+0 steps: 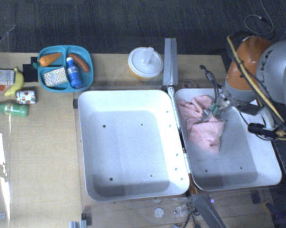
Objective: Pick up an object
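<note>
One pink cloth [204,126] lies crumpled in the right bin [259,172]. The gripper [213,111] touches the cloth's upper edge; fingers' opening cannot be determined.

Legible text: none that I can make out. The carton [0,77] and small can [26,97], left of the blue tray [86,66], carry printed labels too small and blurred to read.

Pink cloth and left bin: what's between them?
In the camera view, the right bin's left wall and the metal divider separate the pink cloth from the left bin.
</note>
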Motion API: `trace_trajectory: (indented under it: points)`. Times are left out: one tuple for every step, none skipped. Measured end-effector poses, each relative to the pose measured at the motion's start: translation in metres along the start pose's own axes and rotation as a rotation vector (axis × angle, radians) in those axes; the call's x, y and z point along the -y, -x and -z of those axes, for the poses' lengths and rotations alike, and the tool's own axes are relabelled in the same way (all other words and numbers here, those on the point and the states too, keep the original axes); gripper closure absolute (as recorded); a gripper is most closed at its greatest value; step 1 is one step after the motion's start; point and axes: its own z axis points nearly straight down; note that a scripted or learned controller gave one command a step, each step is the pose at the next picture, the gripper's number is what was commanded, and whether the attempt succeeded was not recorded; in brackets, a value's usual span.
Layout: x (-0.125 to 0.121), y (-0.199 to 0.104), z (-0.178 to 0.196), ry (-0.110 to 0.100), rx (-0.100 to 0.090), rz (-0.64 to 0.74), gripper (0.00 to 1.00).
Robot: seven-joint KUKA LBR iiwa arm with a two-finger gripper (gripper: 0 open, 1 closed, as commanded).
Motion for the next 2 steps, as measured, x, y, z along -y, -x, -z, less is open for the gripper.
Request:
trace_trajectory:
  points:
    - [0.017, -0.031, 0.012, -0.007, -0.007, 0.182, 1.00]
    - [-0.050, -0.060, 0.080, -0.005, -0.004, 0.045, 1.00]
